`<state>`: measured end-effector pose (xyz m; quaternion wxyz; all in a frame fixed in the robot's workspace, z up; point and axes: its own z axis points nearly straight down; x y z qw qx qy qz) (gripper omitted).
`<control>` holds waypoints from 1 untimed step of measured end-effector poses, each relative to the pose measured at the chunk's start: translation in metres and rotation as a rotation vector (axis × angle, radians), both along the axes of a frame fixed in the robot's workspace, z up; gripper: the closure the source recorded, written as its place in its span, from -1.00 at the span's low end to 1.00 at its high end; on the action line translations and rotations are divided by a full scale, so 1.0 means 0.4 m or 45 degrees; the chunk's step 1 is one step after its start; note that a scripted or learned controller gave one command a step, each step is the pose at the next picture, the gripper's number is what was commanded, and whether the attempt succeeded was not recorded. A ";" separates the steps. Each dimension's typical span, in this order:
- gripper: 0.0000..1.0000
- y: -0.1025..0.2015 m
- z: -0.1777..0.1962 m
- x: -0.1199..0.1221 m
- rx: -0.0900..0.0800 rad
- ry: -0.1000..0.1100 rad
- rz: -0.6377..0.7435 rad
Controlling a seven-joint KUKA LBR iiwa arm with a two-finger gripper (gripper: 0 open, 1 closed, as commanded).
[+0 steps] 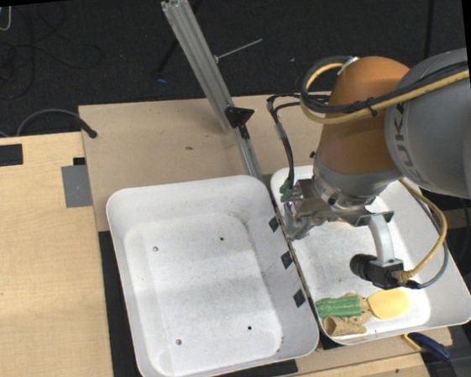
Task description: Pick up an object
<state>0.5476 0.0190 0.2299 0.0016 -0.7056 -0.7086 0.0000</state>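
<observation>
Green toy (338,305), tan piece (347,324) and yellow block (389,304) crowd the right bin's (452,307) near edge; claw (294,219) state unclear beneath the arm (398,135)

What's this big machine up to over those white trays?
A grey and orange robot arm is reaching in over the right-hand bin, with its tool low near that bin's left wall. It is meant to pick something up. A green toy, a yellow piece and a tan piece lie together at the bin's near end, apart from the tool.
</observation>
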 end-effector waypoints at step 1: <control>1.00 0.107 0.010 -0.039 0.000 0.005 -0.001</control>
